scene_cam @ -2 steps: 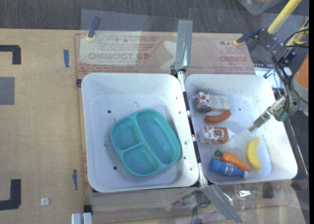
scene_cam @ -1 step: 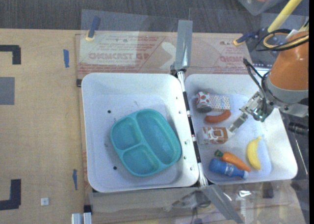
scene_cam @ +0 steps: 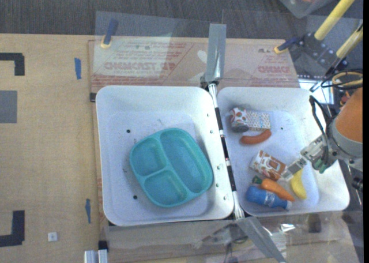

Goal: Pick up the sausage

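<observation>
Right bin (scene_cam: 340,198) holding sausage (scene_cam: 256,137), carrot (scene_cam: 277,188), banana (scene_cam: 298,187), left bin (scene_cam: 109,106) holding teal tray (scene_cam: 170,166)

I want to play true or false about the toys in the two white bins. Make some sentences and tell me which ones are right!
1. The teal plastic divided plate lies in the left white bin. True.
2. The small reddish-brown toy sausage lies on the plate. False: it lies in the right white bin, beside the small printed box.
3. The robot's hand is above the right bin, near the yellow toy banana. True.
4. The orange toy carrot is in the left bin. False: it is in the right bin, next to the blue toy bottle.
</observation>
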